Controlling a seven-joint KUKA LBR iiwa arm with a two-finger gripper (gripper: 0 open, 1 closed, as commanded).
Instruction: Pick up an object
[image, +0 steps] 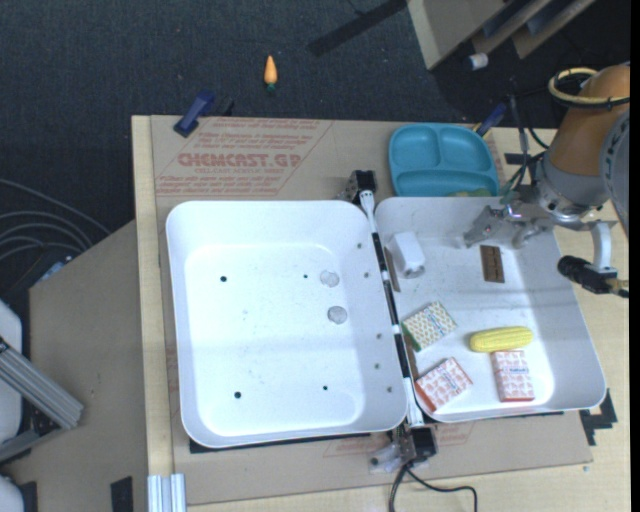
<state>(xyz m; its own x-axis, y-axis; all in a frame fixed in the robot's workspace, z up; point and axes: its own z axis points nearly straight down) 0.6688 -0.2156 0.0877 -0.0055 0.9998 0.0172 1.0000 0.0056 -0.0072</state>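
A teal divided tray (443, 160) lies at the desk's (255, 155) far edge, just behind the right bin. A blue clip-like object (194, 114) sits at the desk's far-left corner, partly over the edge. On the dark floor (90, 80) beyond lies a small orange carrot-shaped thing (270, 70). Grey cables (45, 235) curl on the floor to the left, near a metal rail (40, 385) at the left edge.

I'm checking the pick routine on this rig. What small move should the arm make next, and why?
Probably lower the hand straight down toward the brown block, the nearest object in the right bin. The hand sits near the bin's far edge, just above that block, with nothing visibly held. The yellow corn and the packets lie farther away.
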